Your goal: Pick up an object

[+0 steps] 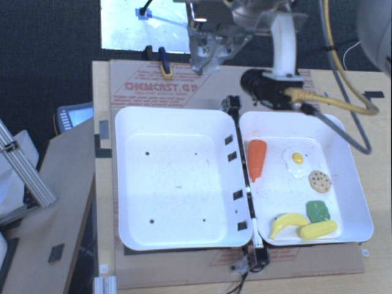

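A slanted overhead view shows a worktop point(104, 250) carrying two shallow white bins side by side. The left bin point(177, 182) has a bare white floor. The right bin point(346, 164) holds six small toy foods. An orange carrot point(256, 158) lies lengthwise near the bin's left wall, thick end away from the camera. To its right sits a fried egg point(297, 162), and just beyond that a round speckled cookie point(320, 181). Along the near wall lie a yellow banana point(286, 223), a green leafy piece point(317, 210) and a second yellow, elongated piece point(318, 229), the last two touching.

The robot's hand point(205, 57) hangs high above the far edge of the worktop, beyond the left bin and well apart from every toy. It holds nothing; whether it is spread or pressed together cannot be told from this angle.

The toys look like light, stiff, smooth plastic, so they may slip or skid. The carrot seems the easiest choice: it lies alone, and its thick middle could be pinched across its width. The flat egg and cookie would offer little to grip.
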`<state>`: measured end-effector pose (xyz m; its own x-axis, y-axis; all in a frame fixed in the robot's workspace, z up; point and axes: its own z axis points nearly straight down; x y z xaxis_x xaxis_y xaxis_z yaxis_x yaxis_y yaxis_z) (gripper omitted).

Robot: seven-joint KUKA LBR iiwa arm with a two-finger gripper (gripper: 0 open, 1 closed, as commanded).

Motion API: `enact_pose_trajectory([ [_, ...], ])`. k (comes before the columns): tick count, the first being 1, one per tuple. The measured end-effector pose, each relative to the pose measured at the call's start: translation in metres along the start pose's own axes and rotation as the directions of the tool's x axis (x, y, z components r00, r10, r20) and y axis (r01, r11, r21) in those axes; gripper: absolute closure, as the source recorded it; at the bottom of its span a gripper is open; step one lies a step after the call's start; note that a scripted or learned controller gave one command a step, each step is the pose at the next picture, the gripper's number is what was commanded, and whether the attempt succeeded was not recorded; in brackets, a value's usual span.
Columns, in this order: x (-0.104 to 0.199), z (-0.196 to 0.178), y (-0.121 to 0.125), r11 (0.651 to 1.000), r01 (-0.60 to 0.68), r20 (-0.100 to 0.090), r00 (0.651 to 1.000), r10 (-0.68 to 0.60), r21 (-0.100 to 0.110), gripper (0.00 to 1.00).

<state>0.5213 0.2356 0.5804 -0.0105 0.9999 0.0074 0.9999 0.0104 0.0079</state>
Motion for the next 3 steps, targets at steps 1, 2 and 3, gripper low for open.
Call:
enact_pose_trajectory([
  [1,-0.006,0.047,-0.037,1.000,-0.006,0.008,1.000,0.006,0.012,1.00],
  [2,-0.005,0.034,-0.035,1.000,-0.004,0.005,1.000,0.004,0.005,1.00],
  [3,-0.005,0.022,-0.035,1.000,-0.002,0.004,1.000,0.002,0.004,1.00],
])
